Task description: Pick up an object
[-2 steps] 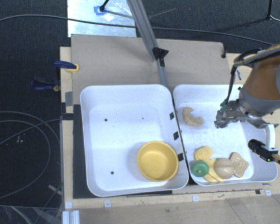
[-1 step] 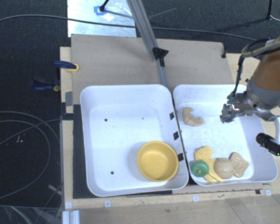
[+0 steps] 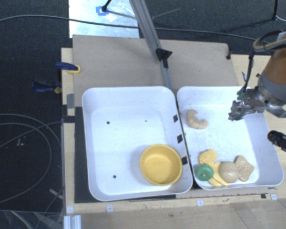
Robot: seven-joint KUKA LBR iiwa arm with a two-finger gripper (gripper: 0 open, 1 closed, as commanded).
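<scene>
My gripper hangs over the right bin, near its upper right part, with nothing visible between its tips. A tan croissant-shaped piece lies to its left in the same bin. Along the bin's near edge lie a yellow corn piece, a green round piece, a beige lump and a tan cracker-like piece. A yellow bowl sits in the left bin at its near right corner.
A grey pole slants down from the top to the bins' shared far edge. Blue and yellow clamps grip the bench's left side. Cables lie on the dark floor at left.
</scene>
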